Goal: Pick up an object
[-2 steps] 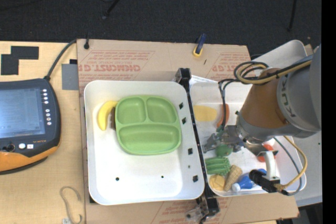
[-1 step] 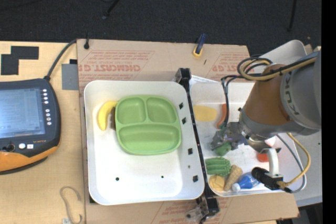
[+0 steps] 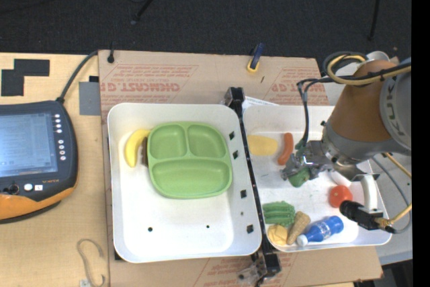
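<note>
A: Right, gripper (image 3: 299, 170) sits low in the right bin (image 3: 309, 119), centre-right of frame, fingertips down on a dark green object (image 3: 298, 177). Looks like it's pinched around it, but the jaws are partly hidden by the wrist, so call it a probable grasp.

B: Neighbours?

A: Red sausage (image 3: 286, 148) just above-left of the fingers, yellow piece (image 3: 263, 144) further left. Red ball (image 3: 340, 195) lower right, apart. Green ridged item (image 3: 278, 213), cone (image 3: 297, 226) and blue bottle (image 3: 324, 228) crowd the bottom edge.

B: So the lift?

A: Straight up, slow. Any sideways drift would likely clip the sausage. I'd confirm the green thing leaves the bin floor before translating.

B: Left bin?

A: Green divided plate (image 3: 189, 160) with a banana (image 3: 134, 146) at its left edge. Not relevant to this pick.
</note>
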